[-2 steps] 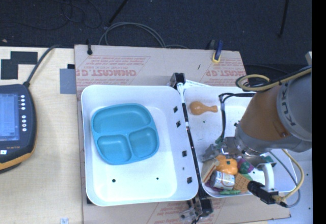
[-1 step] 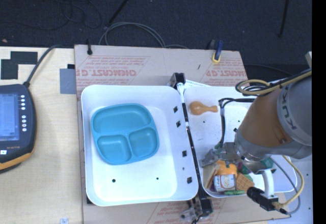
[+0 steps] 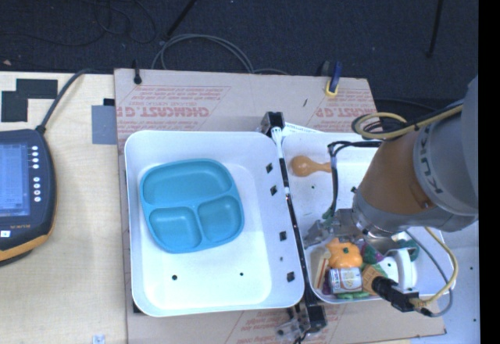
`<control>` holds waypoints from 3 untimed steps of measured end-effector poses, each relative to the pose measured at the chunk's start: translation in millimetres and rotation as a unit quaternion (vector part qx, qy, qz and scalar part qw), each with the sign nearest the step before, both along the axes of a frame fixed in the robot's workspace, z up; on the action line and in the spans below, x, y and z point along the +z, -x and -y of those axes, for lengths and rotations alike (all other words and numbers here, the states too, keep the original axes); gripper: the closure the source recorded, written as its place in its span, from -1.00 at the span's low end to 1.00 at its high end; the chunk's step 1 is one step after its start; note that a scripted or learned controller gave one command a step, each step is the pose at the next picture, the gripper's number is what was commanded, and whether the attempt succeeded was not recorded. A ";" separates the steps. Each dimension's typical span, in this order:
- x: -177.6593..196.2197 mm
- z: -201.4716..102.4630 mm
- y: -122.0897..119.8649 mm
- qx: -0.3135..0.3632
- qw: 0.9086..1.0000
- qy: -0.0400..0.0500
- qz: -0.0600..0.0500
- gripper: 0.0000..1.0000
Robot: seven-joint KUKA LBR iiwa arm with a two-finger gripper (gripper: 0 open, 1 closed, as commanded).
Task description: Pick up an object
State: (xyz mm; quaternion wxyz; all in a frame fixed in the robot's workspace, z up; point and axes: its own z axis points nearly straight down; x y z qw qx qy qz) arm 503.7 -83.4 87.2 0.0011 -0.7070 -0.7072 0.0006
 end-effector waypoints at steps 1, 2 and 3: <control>0.4 15.5 16.2 -0.001 1.000 0.000 0.000 -1.00; 1.3 -1.1 26.5 0.000 1.000 0.001 0.004 -1.00; 71.7 58.1 27.3 -0.002 1.000 0.002 0.003 -1.00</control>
